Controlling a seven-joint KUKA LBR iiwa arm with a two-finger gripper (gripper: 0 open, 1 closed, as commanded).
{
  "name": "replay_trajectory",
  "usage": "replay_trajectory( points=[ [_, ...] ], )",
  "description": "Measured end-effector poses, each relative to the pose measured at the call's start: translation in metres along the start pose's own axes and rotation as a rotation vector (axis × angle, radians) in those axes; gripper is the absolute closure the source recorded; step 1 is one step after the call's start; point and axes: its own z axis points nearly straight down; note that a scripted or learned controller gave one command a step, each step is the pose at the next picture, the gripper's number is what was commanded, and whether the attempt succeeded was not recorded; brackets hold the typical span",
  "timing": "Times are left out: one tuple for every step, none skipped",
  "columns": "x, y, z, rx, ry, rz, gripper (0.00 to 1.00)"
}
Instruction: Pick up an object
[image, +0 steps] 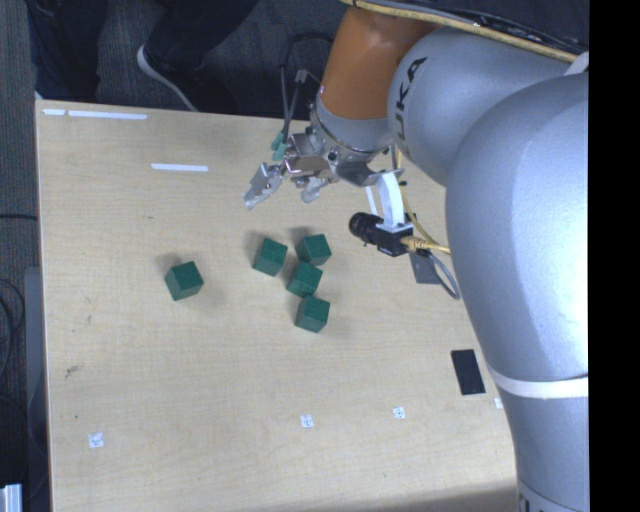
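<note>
Claw (282, 186) hangs above the tabletop (150, 420), fingers spread, holding nothing, just up from a cluster of green cubes. Nearest cube (269, 256) looks light, rigid, probably foam or wood; take it across two flat opposite faces. It sits slightly rotated, with no long axis.

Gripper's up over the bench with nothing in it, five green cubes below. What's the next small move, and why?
Probably shift the gripper toward the lone green cube and lower over it. The fingers look spread with nothing between them, hanging above the wooden surface just beyond the cluster of four cubes. Those sit close together, leaving little room for fingers, while the lone one stands well apart.
</note>
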Motion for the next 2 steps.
replay_trajectory(
  points=[
    [0.003, 0.000, 0.055, 0.002, -0.001, -0.384, 0.00],
    [-0.017, -0.016, 0.054, 0.001, -0.002, -0.588, 0.00]
  ],
)
